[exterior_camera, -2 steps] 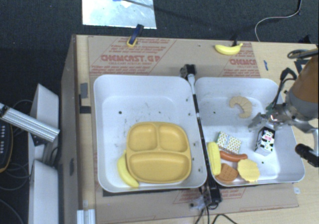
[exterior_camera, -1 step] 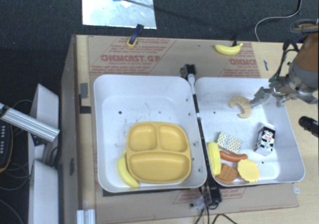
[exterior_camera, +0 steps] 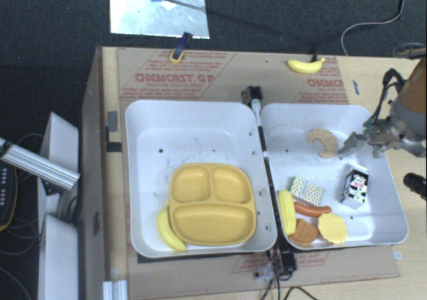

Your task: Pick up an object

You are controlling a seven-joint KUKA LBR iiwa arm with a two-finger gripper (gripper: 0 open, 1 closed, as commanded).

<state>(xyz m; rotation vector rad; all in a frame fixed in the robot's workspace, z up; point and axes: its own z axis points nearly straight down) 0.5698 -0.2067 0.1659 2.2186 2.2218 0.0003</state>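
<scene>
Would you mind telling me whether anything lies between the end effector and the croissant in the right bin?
Nothing visible does. The end effector sits just right of the croissant, with bare bin floor between them; the milk carton stands lower down, off that line.

Premises: a robotics test lab, not a home or kitchen. Evidence: two shallow white bins [exterior_camera: 200, 119] sit clamped side by side on a bench faced with printed cardboard [exterior_camera: 200, 69]; toy food, including a yellow divided plate [exterior_camera: 212, 202], serves as test stock; loose cables [exterior_camera: 373, 22] trail over dark carpet [exterior_camera: 53, 19]; aluminium framing [exterior_camera: 40, 164] stands at left.
</scene>
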